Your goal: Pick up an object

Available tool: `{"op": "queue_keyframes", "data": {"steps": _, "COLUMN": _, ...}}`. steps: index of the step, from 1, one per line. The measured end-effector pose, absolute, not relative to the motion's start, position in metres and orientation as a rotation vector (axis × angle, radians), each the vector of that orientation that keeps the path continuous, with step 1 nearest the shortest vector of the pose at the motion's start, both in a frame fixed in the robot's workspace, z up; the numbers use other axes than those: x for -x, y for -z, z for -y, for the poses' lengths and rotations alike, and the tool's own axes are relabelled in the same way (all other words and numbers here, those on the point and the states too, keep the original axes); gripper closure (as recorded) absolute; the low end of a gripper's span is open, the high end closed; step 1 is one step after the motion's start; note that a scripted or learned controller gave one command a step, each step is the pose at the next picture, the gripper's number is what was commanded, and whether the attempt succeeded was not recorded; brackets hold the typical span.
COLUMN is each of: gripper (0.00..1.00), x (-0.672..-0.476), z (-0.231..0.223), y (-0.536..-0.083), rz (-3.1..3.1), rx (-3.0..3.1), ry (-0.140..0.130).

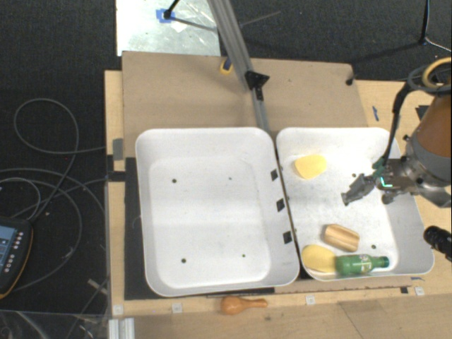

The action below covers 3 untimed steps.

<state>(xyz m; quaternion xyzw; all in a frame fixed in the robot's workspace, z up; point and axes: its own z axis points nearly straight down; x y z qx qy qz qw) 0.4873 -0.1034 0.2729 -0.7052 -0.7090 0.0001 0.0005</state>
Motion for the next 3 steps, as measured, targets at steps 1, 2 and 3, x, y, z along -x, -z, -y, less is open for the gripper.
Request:
{"op": "queue_keyframes", "data": {"steps": 1, "gripper": 0.0, "x": -0.488, "z": 0.104, "y": -0.274, "rz": 2.224, "rx": 2.221, "ry": 0.003}}
{"op": "queue_keyframes", "data": {"steps": 2, "gripper": 0.0, "x": -0.493, "z": 0.102, "y": -0.213, "rz": 2.219, "rx": 2.218, "ry": -0.004}}
{"op": "queue_keyframes", "data": {"steps": 3, "gripper": 0.0, "x": -0.499, "z": 0.094, "y": -0.16, "rz": 2.219, "rx": 2.217, "ry": -0.003}}
